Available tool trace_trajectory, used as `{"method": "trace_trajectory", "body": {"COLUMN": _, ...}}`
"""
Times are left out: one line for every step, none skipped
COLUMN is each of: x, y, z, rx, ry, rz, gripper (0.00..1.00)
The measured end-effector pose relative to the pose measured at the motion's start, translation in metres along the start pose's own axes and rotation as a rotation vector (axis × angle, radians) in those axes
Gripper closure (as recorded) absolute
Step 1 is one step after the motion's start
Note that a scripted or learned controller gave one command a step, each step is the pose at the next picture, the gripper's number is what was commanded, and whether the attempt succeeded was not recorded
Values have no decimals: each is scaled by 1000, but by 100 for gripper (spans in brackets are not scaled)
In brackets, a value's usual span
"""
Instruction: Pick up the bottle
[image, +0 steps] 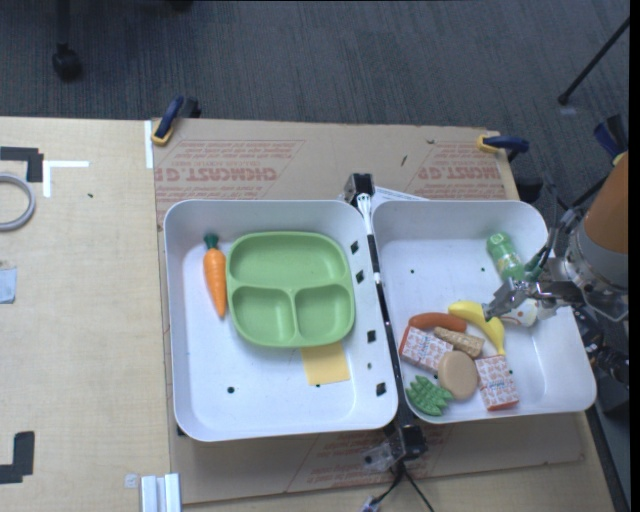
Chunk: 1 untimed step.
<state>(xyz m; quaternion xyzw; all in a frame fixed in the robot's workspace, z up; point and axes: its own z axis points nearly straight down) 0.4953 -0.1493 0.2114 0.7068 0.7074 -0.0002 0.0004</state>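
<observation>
The small green plastic bottle (505, 254) lies at the right white bin's (560, 395) far right. The tool (503, 300) hovers just near of it, fingers spread, grasping nothing. Approach step; next, shift farther, descend, clench.

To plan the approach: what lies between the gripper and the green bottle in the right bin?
In the camera view, only bare white bin floor separates the two-finger gripper from the green plastic bottle; the yellow banana lies beside the gripper, below it in the picture.
</observation>
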Motion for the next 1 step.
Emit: {"method": "trace_trajectory", "body": {"x": 0, "y": 1, "z": -10, "rx": -1, "ry": -1, "rz": 0, "gripper": 100}}
